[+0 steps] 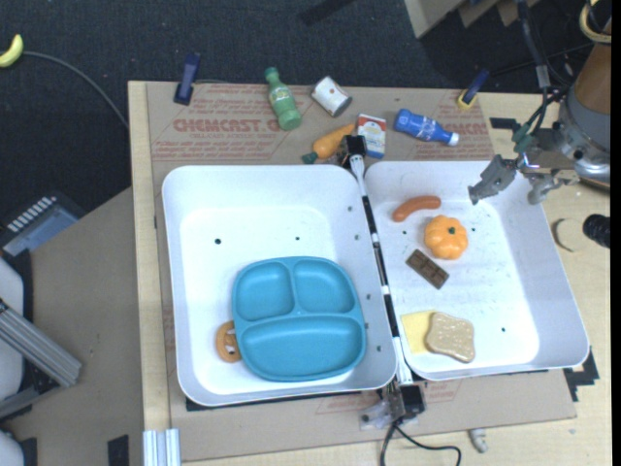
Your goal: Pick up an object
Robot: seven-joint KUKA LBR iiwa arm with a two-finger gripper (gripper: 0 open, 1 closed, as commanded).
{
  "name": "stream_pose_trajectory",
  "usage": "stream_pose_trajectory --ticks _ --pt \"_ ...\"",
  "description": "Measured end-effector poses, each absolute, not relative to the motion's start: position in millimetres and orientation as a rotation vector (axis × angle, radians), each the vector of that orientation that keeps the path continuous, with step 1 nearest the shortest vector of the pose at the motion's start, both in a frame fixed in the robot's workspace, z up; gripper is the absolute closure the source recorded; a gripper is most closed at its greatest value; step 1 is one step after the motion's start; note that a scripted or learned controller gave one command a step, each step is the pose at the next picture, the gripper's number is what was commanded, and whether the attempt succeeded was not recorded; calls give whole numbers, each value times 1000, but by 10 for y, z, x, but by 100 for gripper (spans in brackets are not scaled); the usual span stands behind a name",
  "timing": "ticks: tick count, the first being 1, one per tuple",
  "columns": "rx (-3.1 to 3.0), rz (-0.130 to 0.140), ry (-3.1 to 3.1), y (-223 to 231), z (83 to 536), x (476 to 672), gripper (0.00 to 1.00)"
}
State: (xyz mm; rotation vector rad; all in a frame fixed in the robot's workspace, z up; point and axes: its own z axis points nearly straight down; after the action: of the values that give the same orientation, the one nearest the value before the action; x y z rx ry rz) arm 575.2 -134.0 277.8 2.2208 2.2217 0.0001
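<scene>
My gripper (511,186) hangs over the far right corner of the right bin (543,260), open, with nothing between its fingers. Left of and below it in that bin lie a red sausage (417,207), an orange pumpkin (446,238) and a brown chocolate bar (427,268). Near the bin's front lie a slice of toast (451,337) and a yellow cheese slice (413,328) partly under it. The left bin (194,221) holds a blue divided plate (296,316) with a pretzel (227,342) tucked under its left edge.
Behind the bins on the board lie a green bottle (283,100), a white can (331,95), a carrot (330,144), a small carton (370,134), a blue bottle (425,127), a blue marker (186,79) and a blue clip (473,87).
</scene>
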Motion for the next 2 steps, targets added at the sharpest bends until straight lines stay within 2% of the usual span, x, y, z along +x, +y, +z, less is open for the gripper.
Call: stream_pose_trajectory --ticks 1,2 --pt "2225 -3 2223 -1090 1516 5601 0" --pt "2223 0 2222 -1018 843 5571 0"
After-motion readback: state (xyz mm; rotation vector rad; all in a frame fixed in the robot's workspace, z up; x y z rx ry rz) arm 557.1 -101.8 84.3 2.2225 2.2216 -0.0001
